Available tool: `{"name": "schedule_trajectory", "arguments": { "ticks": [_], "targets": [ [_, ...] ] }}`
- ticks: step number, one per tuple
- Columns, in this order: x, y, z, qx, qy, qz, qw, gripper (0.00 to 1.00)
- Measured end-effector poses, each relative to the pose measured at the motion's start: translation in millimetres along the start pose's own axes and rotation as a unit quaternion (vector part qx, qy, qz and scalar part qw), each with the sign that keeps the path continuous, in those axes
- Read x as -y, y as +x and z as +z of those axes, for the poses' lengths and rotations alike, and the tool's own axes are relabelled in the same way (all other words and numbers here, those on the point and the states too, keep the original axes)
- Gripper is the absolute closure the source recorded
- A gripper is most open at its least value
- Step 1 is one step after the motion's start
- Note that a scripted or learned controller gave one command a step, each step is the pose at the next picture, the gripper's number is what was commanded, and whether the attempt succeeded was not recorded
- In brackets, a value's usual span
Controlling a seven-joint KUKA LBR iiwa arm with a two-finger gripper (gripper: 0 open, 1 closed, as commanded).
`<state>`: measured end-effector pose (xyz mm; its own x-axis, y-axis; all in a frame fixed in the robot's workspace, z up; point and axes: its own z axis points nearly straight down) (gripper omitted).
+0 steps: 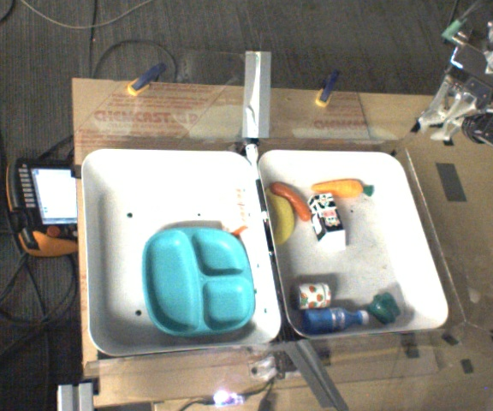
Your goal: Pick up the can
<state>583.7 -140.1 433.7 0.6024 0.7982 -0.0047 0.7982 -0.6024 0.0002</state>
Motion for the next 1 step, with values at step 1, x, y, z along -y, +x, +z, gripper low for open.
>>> {"name": "schedule_trajectory", "arguments": {
  "ticks": [1],
  "targets": [
    [-42.8,-53.9,0.5,0.000,0.000,0.031,0.9995,1.00]
  ]
}}
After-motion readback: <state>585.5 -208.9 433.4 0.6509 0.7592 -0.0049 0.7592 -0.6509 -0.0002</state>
